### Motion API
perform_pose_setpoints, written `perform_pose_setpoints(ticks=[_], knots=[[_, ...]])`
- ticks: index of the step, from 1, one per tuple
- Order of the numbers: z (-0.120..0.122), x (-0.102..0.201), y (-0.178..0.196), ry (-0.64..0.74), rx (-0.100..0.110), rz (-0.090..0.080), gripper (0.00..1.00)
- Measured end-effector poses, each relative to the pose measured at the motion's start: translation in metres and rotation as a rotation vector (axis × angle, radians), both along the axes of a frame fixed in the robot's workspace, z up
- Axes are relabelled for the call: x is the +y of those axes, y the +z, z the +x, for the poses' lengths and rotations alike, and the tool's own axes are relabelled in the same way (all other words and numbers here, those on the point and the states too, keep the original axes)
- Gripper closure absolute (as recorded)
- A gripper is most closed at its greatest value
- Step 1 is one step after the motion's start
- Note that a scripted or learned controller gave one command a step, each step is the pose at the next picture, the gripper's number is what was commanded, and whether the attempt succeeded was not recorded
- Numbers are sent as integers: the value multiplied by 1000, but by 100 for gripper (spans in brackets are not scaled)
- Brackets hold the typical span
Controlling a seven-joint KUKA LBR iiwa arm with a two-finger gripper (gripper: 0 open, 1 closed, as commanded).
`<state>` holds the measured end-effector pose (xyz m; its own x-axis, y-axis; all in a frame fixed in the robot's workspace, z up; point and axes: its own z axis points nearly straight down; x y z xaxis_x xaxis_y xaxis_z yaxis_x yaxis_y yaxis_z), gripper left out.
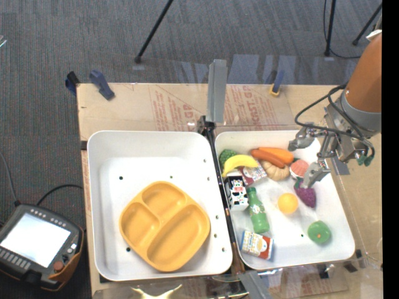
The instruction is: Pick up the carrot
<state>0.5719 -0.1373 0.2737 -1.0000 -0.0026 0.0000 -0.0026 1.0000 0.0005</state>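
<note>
Camera view: two white bins sit side by side on the table (143, 108). The right bin (341, 220) is the landmark here. The carrot (272, 155) lies in its far left part, stretched crosswise with its thick end toward the bin's middle, touching the pale bread-like piece (277, 170) just on its near side. A banana (240, 162) lies just left of the carrot, with a dark green vegetable (227, 157) at the bin's far left corner behind it. Along the bin's left wall stands a small cow-print carton (236, 192), and a green bottle (258, 211) lies just beside it toward the near side. A juice box (256, 244) rests near the bin's near wall. A yellow ball (287, 203) sits around the bin's centre, a purple fruit (305, 195) just right of it, and a green apple (319, 232) in the near right corner.

The pincer (319, 162) hangs over the far right part of the right bin, well to the right of the carrot and apart from it. Its fingers look parted, with nothing between them; one finger (312, 174) points down just above the purple fruit.

The left bin (106, 148) holds a yellow divided plate (164, 225).
</note>
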Motion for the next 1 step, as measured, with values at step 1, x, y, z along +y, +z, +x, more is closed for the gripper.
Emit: perform_pose_setpoints(ticks=[1], knots=[[43, -6, -175, 38, -5, 0, 0]])
